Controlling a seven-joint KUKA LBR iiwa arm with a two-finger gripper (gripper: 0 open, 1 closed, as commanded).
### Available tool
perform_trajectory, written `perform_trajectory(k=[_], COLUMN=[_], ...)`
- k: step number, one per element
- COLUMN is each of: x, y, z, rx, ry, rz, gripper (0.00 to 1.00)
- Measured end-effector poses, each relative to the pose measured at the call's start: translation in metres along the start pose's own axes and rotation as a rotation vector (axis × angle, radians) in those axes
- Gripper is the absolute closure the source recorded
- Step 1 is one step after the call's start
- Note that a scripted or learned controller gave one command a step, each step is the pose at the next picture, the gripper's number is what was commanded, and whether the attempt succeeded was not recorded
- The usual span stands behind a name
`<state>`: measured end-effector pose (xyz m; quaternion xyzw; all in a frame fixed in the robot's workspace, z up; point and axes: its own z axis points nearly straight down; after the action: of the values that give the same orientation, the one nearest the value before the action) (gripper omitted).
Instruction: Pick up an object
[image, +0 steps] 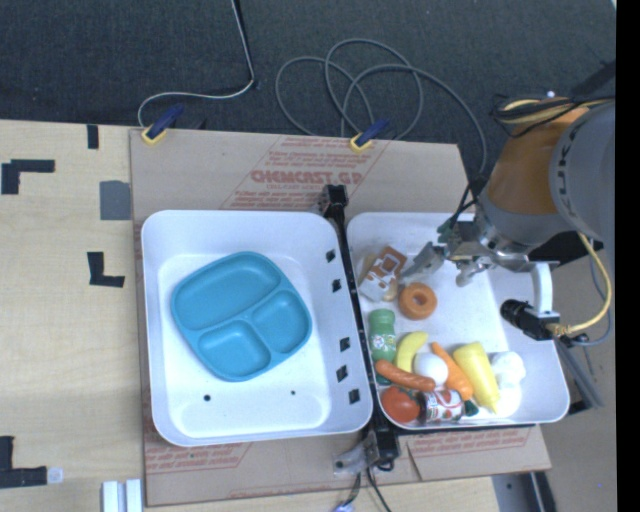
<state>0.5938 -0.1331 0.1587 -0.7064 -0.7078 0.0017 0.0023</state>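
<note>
Your gripper (452, 262) hangs over the upper part of the right bin (535, 400), with the grey arm and its orange band (525, 170) coming in from the right. Its two fingers stand spread apart, one reaching toward the left and one pointing down, and you can see nothing between them: the claw is open and empty.

Just beside the left fingertip lies a small brown-and-white packet (383, 266), and a little below it sits an orange ring-shaped donut (417, 300). Neither one touches the fingers as far as you can tell. These two are the nearest candidates for a pick.

Further down the same bin you have a crowded heap: a green can (381, 334), a yellow banana (409, 350), an orange carrot (404, 377), a white egg (432, 366), a yellow corn-like piece (477, 372), a red tomato (399, 404) and some white items at the lower right. They lie touching and overlapping.

The left bin (160, 300) holds a blue divided plate (240, 314), well apart from the claw.

So you should judge the task as not yet done: nothing is lifted, every object rests in a bin. What is left is the whole grasp, meaning a descent onto one item, closing the fingers and raising it.
</note>
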Motion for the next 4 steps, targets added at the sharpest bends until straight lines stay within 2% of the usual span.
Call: perform_trajectory(k=[1, 2, 3, 4], x=[0.004, 0.006, 0.005, 0.073], y=[0.002, 0.003, 0.004, -0.029], z=[0.048, 0.073, 0.065, -0.024], rx=[-0.003, -0.004, -0.007, -0.003], ry=[-0.002, -0.002, -0.004, 0.0], rz=[0.002, 0.002, 0.002, 0.0], gripper=[0.0, 0.0, 1.0, 1.0])
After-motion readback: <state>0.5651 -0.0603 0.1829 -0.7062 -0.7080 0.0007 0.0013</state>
